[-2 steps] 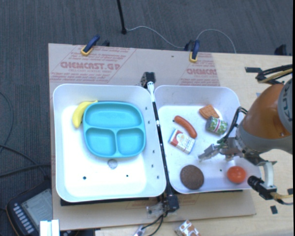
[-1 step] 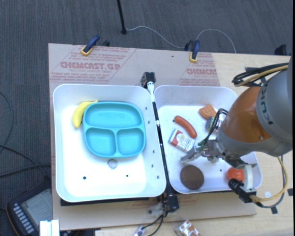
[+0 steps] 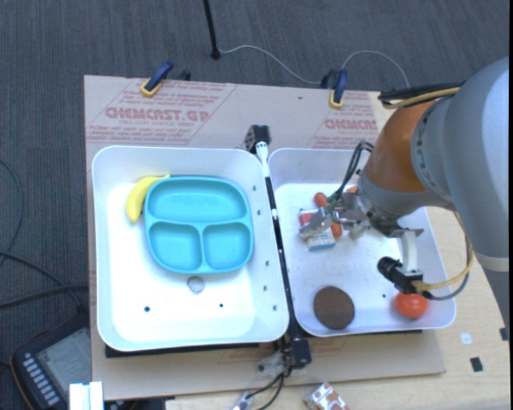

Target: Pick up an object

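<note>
Starting at the near rim of the right bin (image 3: 363, 273): a brown round lump (image 3: 333, 307) and, well apart from it in the near right corner, a red ball (image 3: 410, 304), both lying loose and untouched. Further in, near the middle of that bin, a small pale box (image 3: 320, 240) with a red-and-white scrap (image 3: 309, 220) just beside it and a small orange piece (image 3: 321, 199) a little beyond. Hovering right over this cluster, the gripper (image 3: 335, 224), carried by the arm (image 3: 402, 156) reaching in from the right. Impossible to tell whether open or closed (too much dark hardware and cable in the way), and nothing clearly seen held.

Judging the step: most likely the approach or the closing on the small pale box, with the lift not yet made, since the box looks to be resting on the bin floor. Calling next for a firm close on one item alone, then a straight rise clear of the bin wall. Worth watching for a pinch that catches the scrap as well, or only nudges the box aside.

Across the divider, in the left bin (image 3: 128, 301): a blue divided plate (image 3: 200, 225) with a banana (image 3: 138, 196) touching its far left rim. Farthest off, two clamps (image 3: 158, 77) (image 3: 336, 89) on the far edge of the board (image 3: 239, 114).
</note>
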